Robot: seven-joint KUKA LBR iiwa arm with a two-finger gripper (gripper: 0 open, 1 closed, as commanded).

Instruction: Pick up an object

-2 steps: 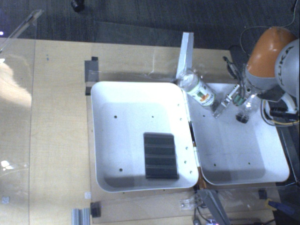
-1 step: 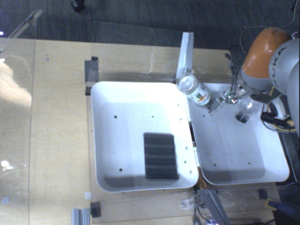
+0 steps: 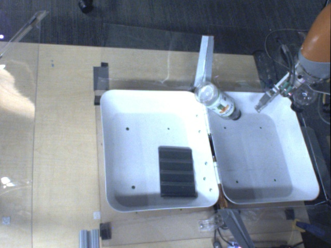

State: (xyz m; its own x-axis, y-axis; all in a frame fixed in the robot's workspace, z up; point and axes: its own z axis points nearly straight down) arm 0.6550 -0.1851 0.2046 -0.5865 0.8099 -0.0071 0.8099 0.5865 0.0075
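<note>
end effector (image 3: 266,99) hangs over the right bin's (image 3: 269,190) far right corner, can't tell its grip state, nothing visibly held. bottle (image 3: 219,102) lies tilted on the far rim between both bins, near but apart from it. black ribbed block (image 3: 177,171) sits flat in the left bin (image 3: 119,154). risk: round bottle perched on the rim likely rolls or slips off if nudged; corner walls may block the approach.
</note>
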